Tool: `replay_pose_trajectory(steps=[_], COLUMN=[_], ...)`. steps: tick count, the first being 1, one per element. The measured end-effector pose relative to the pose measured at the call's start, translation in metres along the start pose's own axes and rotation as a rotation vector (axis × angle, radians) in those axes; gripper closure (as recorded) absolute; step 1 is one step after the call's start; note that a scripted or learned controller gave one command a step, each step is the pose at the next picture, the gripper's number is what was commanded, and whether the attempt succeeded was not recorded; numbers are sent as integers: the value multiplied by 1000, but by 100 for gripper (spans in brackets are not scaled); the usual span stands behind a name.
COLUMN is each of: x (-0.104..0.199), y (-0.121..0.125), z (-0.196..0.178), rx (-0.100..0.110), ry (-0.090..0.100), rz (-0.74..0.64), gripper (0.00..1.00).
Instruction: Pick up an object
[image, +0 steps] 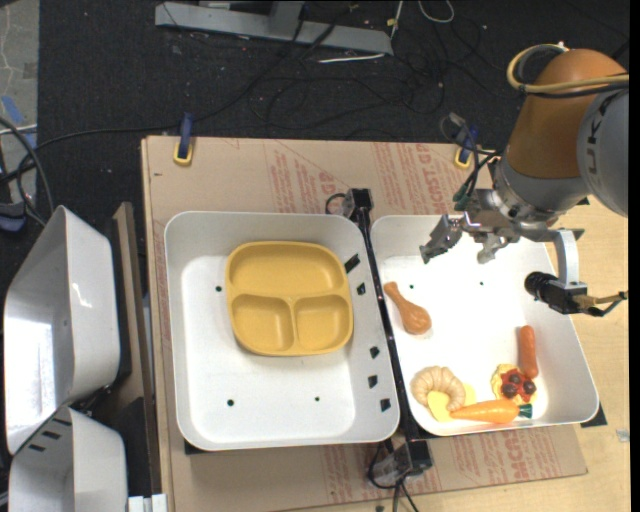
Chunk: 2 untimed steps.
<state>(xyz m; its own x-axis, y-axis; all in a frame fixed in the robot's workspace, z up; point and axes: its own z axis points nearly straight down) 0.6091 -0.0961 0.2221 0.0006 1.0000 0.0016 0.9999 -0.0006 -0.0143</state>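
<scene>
My gripper (462, 247) hangs over the far edge of the right bin (470, 345), fingers (437, 246) spread apart and nothing between them. Below it and to the left lies a toy chicken drumstick (408, 309). Along the bin's near side lie a croissant (438, 384), a carrot (486, 410), a yellow piece with dark berries (516, 385) and a red sausage (527, 349). The left bin (200, 400) holds a yellow divided plate (290, 297).
A black clip strip (372, 300) runs between the two bins. A black fitting (548, 289) juts over the right bin's right side. Both bins rest on a cardboard sheet (270, 170). White containers (55, 320) stand at the far left.
</scene>
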Motion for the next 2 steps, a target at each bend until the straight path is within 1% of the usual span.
replay_pose_trajectory(steps=[1,2], x=[0,1], y=[2,0], z=[-8,34], rx=[-14,-13], ry=[-1,-2], rz=[-2,0], gripper=[0,0])
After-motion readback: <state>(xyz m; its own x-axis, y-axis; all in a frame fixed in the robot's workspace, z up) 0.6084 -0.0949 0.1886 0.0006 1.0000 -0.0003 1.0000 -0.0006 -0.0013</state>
